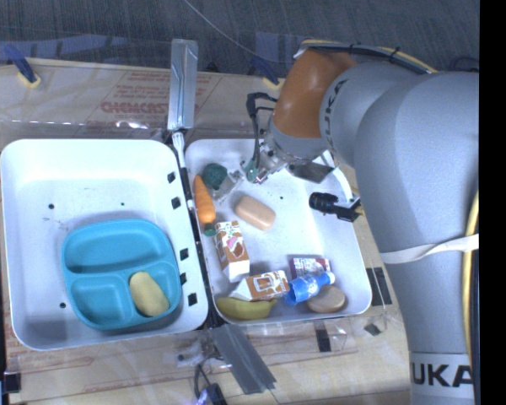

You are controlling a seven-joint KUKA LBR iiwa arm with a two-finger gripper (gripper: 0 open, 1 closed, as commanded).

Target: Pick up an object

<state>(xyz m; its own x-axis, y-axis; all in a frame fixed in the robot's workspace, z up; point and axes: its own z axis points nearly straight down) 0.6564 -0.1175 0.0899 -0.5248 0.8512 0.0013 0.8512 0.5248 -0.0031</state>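
A yellow banana (244, 308) lies at the right white bin's (354, 251) near wall (clutter around it). Farther back, a tan oval bread roll (255, 212) sits just below the gripper (255, 174), jaw state untellable. Judged: approach step; next, descend.

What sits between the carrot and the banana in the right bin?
In the camera view, a small brown-and-white carton lies between the carrot and the banana, along the right bin's left wall.

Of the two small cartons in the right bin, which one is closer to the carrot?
The brown-and-white carton lying just below the orange carrot, near the bin's left wall. The other, orange-and-white carton lies further down, beside the yellow banana.
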